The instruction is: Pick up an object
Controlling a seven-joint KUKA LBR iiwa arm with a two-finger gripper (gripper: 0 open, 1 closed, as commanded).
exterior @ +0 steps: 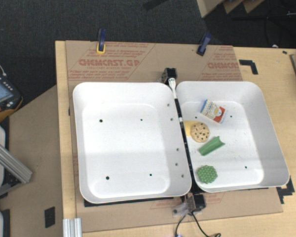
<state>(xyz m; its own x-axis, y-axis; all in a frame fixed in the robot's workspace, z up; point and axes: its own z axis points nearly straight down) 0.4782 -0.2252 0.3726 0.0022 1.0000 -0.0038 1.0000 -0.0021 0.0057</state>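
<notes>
I am choosing a target in the right bin (pixel 266 132). The bumpy green ball (pixel 206 174) is lying apart from the cookie (pixel 200 131) and the green stick (pixel 210 146), so I am favouring a straight descent over it. Whether my fingers are apart, I cannot tell.

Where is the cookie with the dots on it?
The cookie lies in the right bin, near its left wall, partly on a yellow piece and just above the green stick.
</notes>
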